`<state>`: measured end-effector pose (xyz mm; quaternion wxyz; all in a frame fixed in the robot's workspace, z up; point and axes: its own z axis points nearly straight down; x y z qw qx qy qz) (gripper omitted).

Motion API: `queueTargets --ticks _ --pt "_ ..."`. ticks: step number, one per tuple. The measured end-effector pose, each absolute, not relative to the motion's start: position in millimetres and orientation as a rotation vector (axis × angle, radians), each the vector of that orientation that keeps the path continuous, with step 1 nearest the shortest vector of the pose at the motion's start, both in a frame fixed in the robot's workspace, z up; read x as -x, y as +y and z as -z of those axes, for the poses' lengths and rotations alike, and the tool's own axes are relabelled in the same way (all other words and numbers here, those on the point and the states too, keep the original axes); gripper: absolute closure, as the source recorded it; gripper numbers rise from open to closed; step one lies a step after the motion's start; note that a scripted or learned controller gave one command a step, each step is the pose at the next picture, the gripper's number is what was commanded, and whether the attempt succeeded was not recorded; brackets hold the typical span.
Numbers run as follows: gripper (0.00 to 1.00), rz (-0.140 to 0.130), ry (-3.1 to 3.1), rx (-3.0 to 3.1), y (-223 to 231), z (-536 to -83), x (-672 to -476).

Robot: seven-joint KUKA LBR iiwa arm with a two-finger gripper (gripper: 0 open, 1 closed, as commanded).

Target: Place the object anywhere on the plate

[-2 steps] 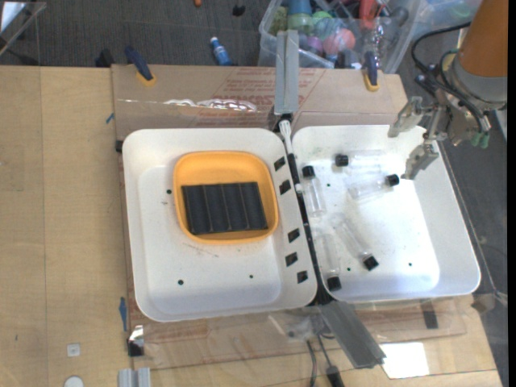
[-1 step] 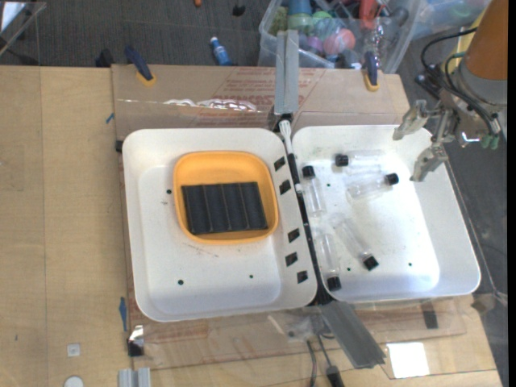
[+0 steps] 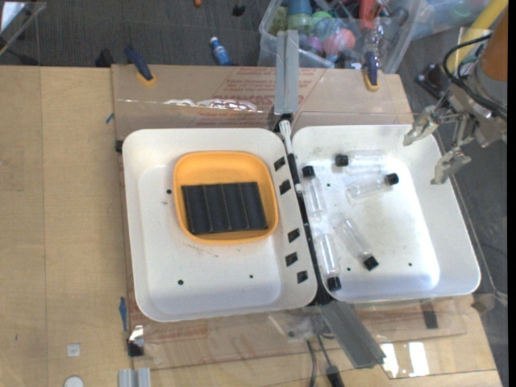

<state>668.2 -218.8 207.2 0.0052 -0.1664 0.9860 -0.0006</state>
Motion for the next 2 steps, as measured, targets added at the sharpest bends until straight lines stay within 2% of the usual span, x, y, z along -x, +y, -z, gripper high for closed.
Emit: queueTargets --ticks 2 --pt "0.0 0.004 2.883 1.219 -221.3 -242.1 -668.9"
